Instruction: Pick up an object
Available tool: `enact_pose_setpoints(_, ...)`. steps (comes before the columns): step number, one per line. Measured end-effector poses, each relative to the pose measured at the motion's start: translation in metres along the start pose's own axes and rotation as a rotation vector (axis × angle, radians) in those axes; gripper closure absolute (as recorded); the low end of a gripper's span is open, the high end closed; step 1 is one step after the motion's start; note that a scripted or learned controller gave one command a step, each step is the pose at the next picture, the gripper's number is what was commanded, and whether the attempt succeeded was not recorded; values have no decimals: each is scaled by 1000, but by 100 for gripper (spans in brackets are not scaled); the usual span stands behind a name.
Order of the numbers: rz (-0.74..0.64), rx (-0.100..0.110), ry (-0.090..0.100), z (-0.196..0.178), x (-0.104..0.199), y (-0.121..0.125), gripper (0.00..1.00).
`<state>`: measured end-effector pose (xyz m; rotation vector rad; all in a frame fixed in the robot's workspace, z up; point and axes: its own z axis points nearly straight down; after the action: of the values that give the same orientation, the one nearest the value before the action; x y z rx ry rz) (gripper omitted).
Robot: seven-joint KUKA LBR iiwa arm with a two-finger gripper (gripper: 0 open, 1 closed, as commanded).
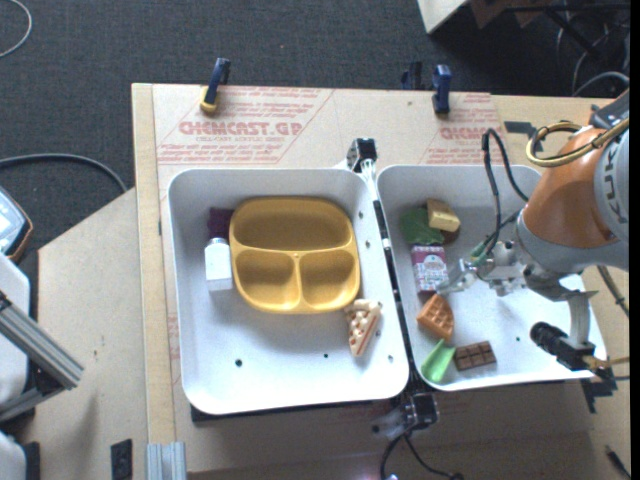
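Camera view shows the claw [470, 271] low in the right bin [520, 183], just beside the little red carton [428, 266] and the waffle toy [435, 316], but I cannot tell if it is open or closed, and nothing looks lifted, so the pick-up seems not done yet (every toy lies in a bin). Red print on the surface [300, 128] reads about "CHEMCAST GP"; the smaller words are too tiny.

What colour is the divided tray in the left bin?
Yellow; the divided tray shows clearly in the camera view.
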<state>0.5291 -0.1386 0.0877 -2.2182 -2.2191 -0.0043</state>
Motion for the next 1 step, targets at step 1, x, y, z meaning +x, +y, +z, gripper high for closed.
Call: enact_pose_setpoints(1,1,-9,-5,-12,-1,1,100)
